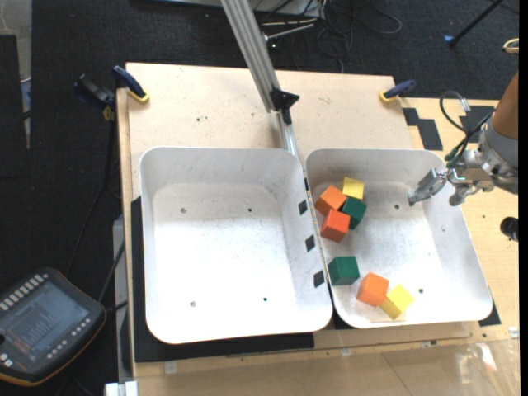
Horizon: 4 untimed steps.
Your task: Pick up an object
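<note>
Lying in the right bin (pixel 462 246), the blocks form two groups. Near the bin's left wall sit a yellow block (pixel 353 189), two orange blocks (pixel 332 197) (pixel 336 223) and a dark green block (pixel 355 211), all touching. Nearer the front lie a green block (pixel 343 269), an orange block (pixel 373 289) and a yellow block (pixel 397 301).

The gripper (pixel 431 186) hangs above the bin's right rim with nothing between its fingers, which seem slightly apart. The lone green block probably offers the cleanest grasp.

The left bin (pixel 157 221) sits beside it on a pale board (pixel 214 106).
</note>
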Motion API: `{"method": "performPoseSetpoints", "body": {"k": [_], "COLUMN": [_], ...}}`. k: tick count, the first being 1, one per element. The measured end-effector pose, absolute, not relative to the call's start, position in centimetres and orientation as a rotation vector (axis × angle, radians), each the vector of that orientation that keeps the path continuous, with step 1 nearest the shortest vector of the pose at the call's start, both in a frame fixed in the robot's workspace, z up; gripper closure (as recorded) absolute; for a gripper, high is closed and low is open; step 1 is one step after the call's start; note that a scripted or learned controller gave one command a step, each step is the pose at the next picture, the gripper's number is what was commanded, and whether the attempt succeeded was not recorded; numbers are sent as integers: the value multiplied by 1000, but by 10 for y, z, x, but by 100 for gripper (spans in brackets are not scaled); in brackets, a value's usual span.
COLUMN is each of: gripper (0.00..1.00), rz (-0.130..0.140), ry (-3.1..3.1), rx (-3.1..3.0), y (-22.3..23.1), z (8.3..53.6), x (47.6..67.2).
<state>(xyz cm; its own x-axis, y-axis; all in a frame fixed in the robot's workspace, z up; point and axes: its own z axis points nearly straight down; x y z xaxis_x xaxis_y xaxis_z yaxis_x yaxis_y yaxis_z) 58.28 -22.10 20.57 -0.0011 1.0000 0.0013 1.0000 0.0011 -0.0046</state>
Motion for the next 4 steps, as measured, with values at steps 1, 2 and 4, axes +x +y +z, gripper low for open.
{"method": "performPoseSetpoints", "body": {"k": [1, 2, 4], "gripper": [0, 0, 0], "rz": [2, 3, 2], "ry": [-2224, -2223, -2225], "rx": [-2218, -2216, -2217], "y": [-221, -214, -208], "z": [208, 162, 95], "x": [583, 586, 595]}}
